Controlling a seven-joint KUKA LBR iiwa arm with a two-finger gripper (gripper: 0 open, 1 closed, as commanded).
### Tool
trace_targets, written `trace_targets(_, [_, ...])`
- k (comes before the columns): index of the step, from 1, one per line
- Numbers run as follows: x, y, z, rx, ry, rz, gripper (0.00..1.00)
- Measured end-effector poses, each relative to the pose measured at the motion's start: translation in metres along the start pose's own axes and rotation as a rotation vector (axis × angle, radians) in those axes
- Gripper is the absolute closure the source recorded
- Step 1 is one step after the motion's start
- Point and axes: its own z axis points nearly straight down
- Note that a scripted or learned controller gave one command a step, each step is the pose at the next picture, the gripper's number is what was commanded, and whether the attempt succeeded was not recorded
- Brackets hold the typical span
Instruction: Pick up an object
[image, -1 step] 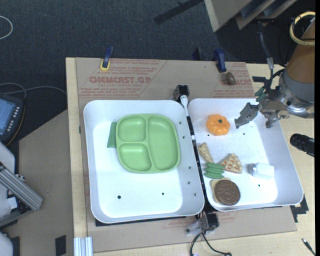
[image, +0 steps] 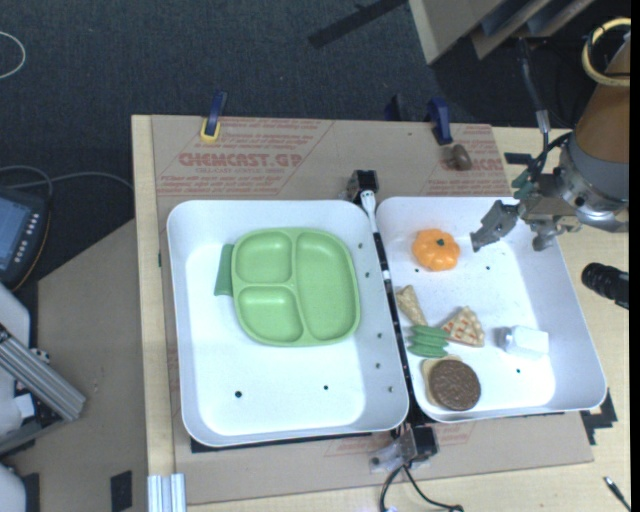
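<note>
The claw (image: 518, 228) hangs open, holding nothing, beside one orange pumpkin (image: 436, 250); below it lie one cookie (image: 454, 384) and one pizza slice (image: 464, 327).

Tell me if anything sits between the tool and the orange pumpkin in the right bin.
Nothing visible does. The tool hovers over the right bin, just right of the orange pumpkin, with bare white bin floor between them. The other items, such as the pizza slice and brown cookie, lie nearer the camera, off that line.
</note>
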Motion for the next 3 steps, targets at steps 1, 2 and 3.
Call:
trace_targets(1, [-0.005, -0.004, 0.045, 0.004, 0.001, 0.001, 0.00])
trace_targets(2, [-0.005, 0.005, 0.099, 0.005, 0.001, 0.001, 0.00])
trace_targets(3, [-0.006, 0.007, 0.142, 0.005, 0.001, 0.001, 0.00])
